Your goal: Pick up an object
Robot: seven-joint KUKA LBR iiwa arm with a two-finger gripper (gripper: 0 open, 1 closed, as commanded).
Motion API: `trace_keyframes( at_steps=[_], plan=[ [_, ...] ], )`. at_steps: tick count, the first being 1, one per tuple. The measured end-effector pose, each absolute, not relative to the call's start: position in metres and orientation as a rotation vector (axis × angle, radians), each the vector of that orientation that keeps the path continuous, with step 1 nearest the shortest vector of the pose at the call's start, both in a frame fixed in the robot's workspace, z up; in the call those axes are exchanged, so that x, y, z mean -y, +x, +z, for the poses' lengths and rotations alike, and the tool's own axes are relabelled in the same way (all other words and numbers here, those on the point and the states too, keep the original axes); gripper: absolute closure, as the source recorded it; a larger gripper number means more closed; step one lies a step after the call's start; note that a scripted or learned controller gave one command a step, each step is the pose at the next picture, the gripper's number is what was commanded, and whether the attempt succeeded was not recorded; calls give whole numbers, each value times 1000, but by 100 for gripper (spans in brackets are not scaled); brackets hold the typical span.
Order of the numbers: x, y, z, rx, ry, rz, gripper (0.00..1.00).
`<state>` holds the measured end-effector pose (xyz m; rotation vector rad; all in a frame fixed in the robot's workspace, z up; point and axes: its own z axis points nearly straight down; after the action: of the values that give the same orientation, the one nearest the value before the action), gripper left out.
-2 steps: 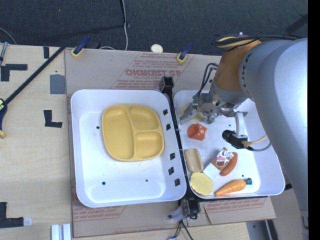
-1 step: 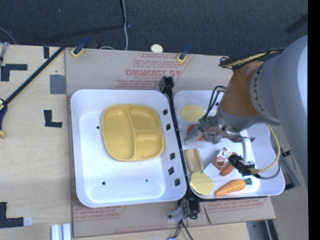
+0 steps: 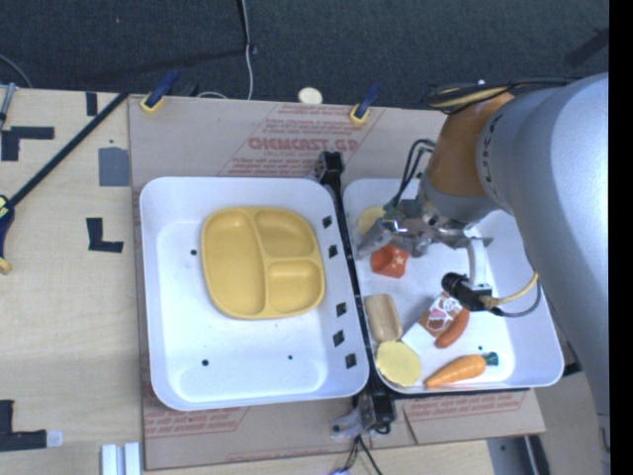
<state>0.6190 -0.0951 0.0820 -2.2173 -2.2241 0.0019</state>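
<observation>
My gripper (image 3: 404, 230) hangs over the upper left part of the right bin (image 3: 524, 265), below the orange wrist band. Just under it and a little nearer the camera lies a small red toy vegetable (image 3: 391, 261); whether they touch is unclear. A pale yellow piece (image 3: 370, 220) peeks out on the gripper's left. Lower in the same bin lie a tan bread-like piece (image 3: 382, 315), a round yellow slice (image 3: 399, 362), an orange carrot (image 3: 457, 369), a red sausage (image 3: 453, 331) and a small brown-and-white packet (image 3: 439, 315).
The left bin (image 3: 178, 354) holds a yellow divided plate (image 3: 264, 262). A black divider with clips (image 3: 341, 265) runs between the bins. A cable (image 3: 509, 305) loops from the wrist over the right bin. The grey arm covers the bin's right side.
</observation>
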Motion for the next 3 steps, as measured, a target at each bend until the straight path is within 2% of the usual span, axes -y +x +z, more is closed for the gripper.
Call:
trace_keyframes(
  at_steps=[1,2,3],
  plan=[
    [95,618,90,2221,-2215,3,100],
    [95,618,89,2221,-2214,4,0],
    [97,668,81,2223,-2212,14,0]
  ],
)
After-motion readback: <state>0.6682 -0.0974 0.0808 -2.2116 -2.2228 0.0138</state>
